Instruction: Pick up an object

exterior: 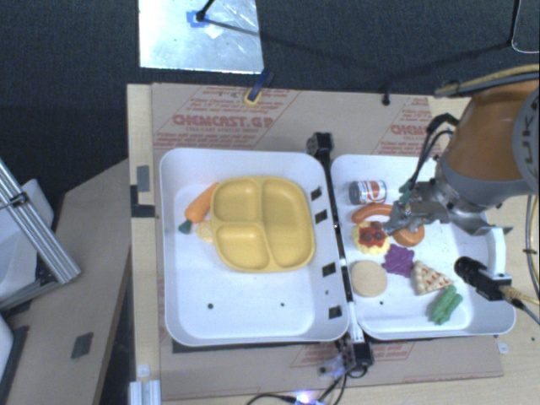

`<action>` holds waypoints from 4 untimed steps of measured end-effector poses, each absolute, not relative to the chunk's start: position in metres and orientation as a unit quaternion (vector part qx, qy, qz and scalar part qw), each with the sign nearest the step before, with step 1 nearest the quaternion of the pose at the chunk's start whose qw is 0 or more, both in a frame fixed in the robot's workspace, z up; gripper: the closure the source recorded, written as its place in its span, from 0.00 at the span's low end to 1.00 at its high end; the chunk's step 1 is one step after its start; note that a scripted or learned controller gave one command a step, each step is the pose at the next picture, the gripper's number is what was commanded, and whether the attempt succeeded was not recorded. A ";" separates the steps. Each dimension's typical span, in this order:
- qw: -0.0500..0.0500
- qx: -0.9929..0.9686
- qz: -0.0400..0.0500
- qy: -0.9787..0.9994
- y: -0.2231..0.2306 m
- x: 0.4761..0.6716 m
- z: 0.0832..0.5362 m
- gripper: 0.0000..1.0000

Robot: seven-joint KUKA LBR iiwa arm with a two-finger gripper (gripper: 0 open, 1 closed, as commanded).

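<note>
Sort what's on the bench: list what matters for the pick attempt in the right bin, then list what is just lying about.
In play:
- end effector, over the right bin
- hot dog, red-and-yellow toy and orange piece beside it

Lying about:
- can
- purple piece
- round cookie
- pizza slice
- green vegetable
- left bin: yellow divided plate, carrot

One fixed camera hangs above the cardboard-covered bench (253, 116), looking down at a slant from a moderate height. It takes in both shallow white plastic bins (181, 226) side by side, the dark floor beyond them.
</note>
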State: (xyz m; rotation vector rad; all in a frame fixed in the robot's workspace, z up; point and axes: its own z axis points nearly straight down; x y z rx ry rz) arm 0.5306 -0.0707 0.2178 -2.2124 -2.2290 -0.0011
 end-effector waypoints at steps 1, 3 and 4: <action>0.000 -0.705 0.000 -0.710 -0.024 0.517 0.214 1.00; 0.000 -0.706 0.000 -0.709 -0.014 0.510 0.215 1.00; -0.001 -0.705 -0.001 -0.709 -0.008 0.519 0.219 1.00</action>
